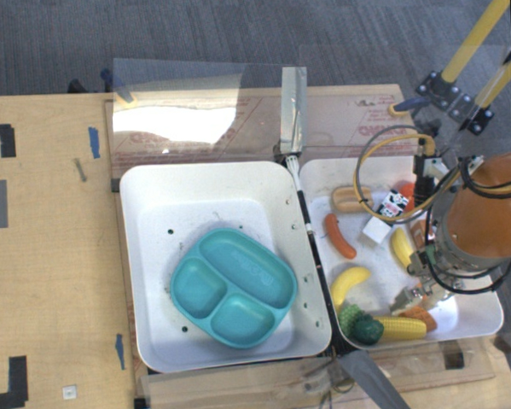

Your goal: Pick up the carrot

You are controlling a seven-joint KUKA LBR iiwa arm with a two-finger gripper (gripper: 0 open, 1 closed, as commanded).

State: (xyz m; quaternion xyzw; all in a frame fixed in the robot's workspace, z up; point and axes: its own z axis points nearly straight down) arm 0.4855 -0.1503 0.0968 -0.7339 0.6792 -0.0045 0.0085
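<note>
The carrot (422,317) is a small orange piece near the front right of the right bin (479,320). It lies against the right end of a yellow corn cob (399,327). My gripper (417,299) hangs straight over the carrot, low in the bin, and hides its upper part. The grey arm with its orange band (487,217) comes in from the right above it. Whether the gripper touches the carrot is not clear from this angle.
The right bin also holds an orange-red sausage (340,236), a bun (349,199), two bananas (349,282) (401,247), broccoli (362,325) and a white cube (376,230). The left bin (153,205) holds a teal divided plate (234,286). Cables (390,162) loop over the right bin's back.
</note>
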